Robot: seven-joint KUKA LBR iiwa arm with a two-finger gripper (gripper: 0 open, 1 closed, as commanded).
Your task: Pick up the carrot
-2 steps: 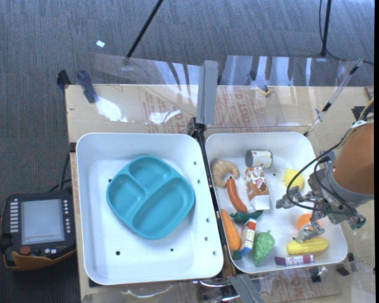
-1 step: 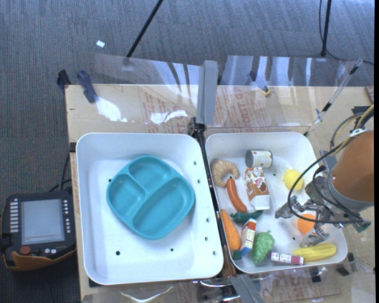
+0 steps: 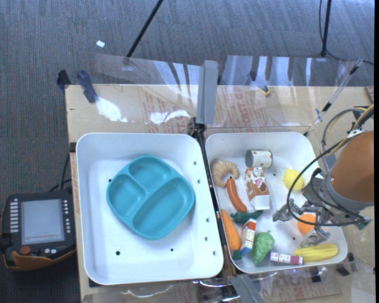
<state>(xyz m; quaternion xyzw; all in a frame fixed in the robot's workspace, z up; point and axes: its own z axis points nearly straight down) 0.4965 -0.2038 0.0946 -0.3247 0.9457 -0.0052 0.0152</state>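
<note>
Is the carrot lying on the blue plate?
No, the carrot lies in the right bin, near its left wall, while the blue plate sits in the left bin.

The carrot (image 3: 230, 230), left of the end effector (image 3: 301, 214), looks like smooth orange plastic with a dull sheen. Both bins (image 3: 88, 169) are white moulded plastic, slightly glossy; the far-left one holds a teal plate (image 3: 150, 196) of matt plastic. The corn (image 3: 316, 252), just below the end effector, is shiny yellow plastic. The can (image 3: 258, 158) above-left has a metallic grey end. The tabletop (image 3: 139, 109) looks like brown printed cardboard under clear glossy sheeting. The end effector itself is bare grey metal, and the arm's orange band (image 3: 360, 169) is smooth and satiny.
</note>
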